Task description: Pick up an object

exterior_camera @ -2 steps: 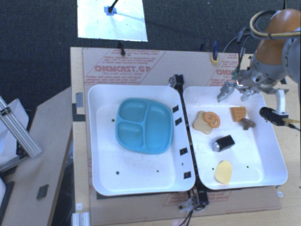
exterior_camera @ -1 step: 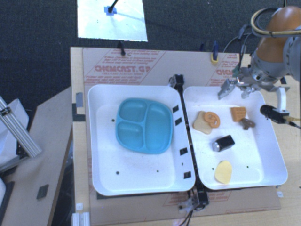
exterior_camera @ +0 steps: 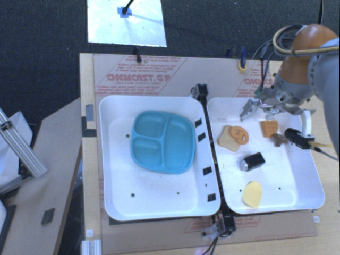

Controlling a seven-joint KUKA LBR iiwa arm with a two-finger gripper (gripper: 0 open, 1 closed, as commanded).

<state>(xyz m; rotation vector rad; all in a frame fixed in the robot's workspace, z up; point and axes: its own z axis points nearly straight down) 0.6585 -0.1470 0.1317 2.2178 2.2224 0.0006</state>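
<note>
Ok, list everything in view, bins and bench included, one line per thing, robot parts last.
left bin: one, white, left half of the bench
right bin: one, white, right half of the bench
divided plate: one, light blue, middle of the left bin
toast-shaped piece with an orange ring on it: one, tan, upper left of the right bin
small square piece: one, orange, upper middle of the right bin
cylinder: one, black with a silver end, centre of the right bin
oval piece: one, pale yellow, near edge of the right bin
shiny sheet: one, silvery, beyond the bench
arm: one, grey with an orange band, over the right bin's far side
</note>
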